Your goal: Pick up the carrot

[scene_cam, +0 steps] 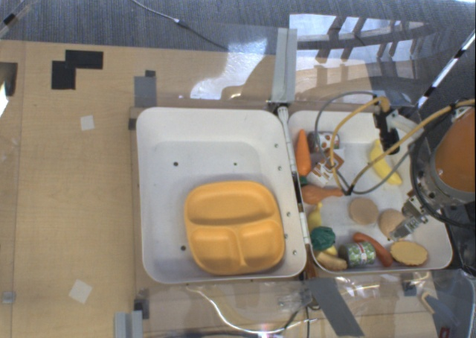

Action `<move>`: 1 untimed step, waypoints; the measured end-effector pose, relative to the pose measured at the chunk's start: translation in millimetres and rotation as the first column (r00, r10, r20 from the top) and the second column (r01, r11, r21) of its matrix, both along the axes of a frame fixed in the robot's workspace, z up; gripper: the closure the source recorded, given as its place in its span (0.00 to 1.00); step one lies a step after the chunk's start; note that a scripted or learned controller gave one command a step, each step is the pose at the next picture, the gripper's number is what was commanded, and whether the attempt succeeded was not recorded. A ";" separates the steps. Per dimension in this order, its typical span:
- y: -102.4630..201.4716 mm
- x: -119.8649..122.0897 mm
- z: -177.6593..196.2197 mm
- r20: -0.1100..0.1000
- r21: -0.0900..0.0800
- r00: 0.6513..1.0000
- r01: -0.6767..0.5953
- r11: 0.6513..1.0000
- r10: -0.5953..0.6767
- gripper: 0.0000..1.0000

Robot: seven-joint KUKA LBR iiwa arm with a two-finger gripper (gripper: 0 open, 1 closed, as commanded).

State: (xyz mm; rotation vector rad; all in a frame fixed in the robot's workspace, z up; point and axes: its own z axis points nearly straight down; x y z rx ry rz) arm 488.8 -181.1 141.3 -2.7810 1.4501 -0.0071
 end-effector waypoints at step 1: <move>2.5 -0.5 -4.6 -0.001 -0.002 0.963 -0.271 0.963 0.271 1.00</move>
